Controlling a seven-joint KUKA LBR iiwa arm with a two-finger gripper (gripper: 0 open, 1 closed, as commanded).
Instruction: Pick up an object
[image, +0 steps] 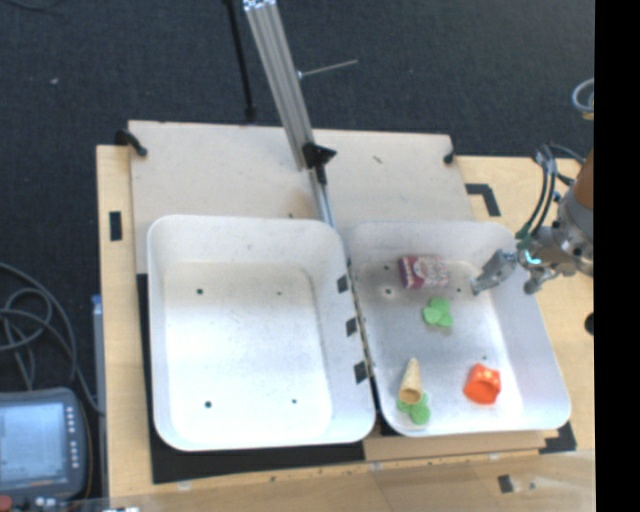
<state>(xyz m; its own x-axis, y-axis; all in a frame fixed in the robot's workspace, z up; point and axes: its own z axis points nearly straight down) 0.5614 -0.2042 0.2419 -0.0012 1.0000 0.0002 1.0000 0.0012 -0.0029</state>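
Two white bins (160, 300) share the bench; an orange toy (483, 385) sits upright, gripper (512, 272) spread apart above.

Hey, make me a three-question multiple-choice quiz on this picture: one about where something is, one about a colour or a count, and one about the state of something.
1. Where do the objects lie?
A. Left bin
B. Right bin
C. On the bench outside the bins

2. What colour is the object nearest the right bin's front right corner?
A. Blue
B. Orange
C. Black

3. Where is the gripper?
A. Over the right bin's far right edge, touching no object
B. Pressed on the cone
C. Over the left bin

Answers:
1 B: the can, green pieces and cone all sit in the right bin.
2 B: the orange object.
3 A: the gripper is apart from every object.
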